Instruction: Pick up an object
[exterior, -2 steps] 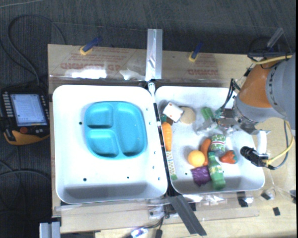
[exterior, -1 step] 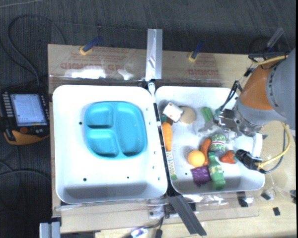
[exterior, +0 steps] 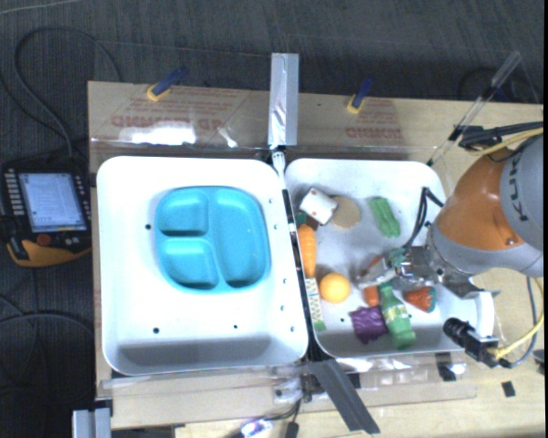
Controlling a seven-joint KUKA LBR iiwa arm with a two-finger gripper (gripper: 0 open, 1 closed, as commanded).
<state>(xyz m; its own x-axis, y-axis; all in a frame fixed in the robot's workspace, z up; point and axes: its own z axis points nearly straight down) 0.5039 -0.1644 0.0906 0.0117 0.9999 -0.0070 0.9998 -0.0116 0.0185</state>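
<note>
End effector (exterior: 400, 270) sits low in the right bin (exterior: 347, 170) among small toys; its finger state cannot be told. Left bin (exterior: 119, 245) holds a blue tray (exterior: 210, 237); an orange ball (exterior: 334, 287) lies nearby.

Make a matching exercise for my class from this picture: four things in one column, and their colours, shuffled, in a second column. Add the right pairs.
Things:
1. Divided tray in the left bin
2. Carrot by the right bin's left wall
3. Round fruit
4. Block near the front wall

Colours:
A. purple
B. yellow-orange
C. blue
D. orange

Pairs: 1-C, 2-D, 3-B, 4-A
</note>
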